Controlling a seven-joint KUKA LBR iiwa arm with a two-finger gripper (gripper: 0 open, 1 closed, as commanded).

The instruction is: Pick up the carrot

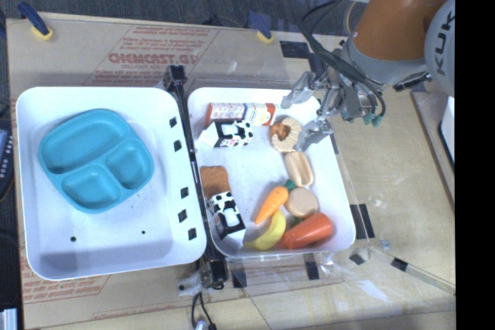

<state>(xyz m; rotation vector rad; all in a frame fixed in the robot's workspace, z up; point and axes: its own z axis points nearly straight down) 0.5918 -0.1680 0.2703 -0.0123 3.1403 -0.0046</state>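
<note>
Carrot [271,205] lying in right bin [255,166] beside the yellow banana [267,234], gripper [307,117] open and empty above the donut [285,132], well apart from carrot

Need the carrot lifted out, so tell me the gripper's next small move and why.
Probably shift the gripper toward the near end of the right bin and lower it over the carrot. It hangs open above the bin's far right edge, holding nothing, while the carrot lies nearer the camera, wedged between the banana, a round bun and the hot dog.
</note>
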